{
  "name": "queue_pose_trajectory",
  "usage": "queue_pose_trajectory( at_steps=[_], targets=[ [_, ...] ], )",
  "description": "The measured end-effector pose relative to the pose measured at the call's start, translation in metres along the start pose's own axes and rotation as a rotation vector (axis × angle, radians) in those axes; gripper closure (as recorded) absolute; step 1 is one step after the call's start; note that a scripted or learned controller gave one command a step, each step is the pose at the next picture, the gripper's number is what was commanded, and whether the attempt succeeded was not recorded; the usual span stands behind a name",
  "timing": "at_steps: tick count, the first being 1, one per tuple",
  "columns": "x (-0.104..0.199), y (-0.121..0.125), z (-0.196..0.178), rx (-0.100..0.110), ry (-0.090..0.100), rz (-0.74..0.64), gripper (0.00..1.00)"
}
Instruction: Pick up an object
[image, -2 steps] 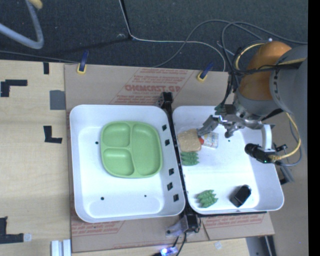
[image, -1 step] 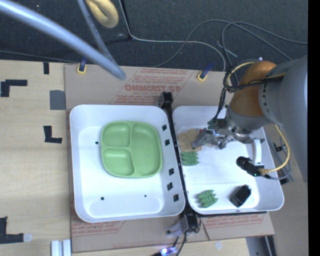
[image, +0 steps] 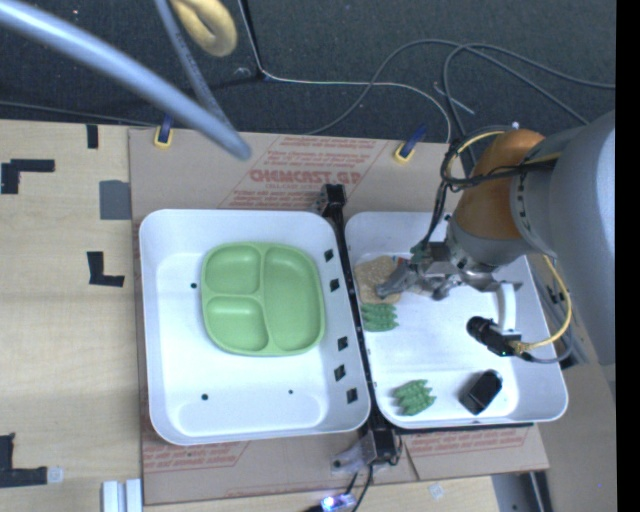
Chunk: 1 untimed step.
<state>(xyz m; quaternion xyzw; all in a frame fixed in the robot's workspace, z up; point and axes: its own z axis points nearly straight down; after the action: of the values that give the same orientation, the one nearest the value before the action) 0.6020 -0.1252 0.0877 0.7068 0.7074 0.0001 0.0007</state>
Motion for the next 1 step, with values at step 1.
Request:
queue_pose_trajectory(
  at_steps=[1],
  targets=[
    [0.0017, 0.0012, -0.0113, -0.003, 0.002, -0.001, 1.00]
  ],
)
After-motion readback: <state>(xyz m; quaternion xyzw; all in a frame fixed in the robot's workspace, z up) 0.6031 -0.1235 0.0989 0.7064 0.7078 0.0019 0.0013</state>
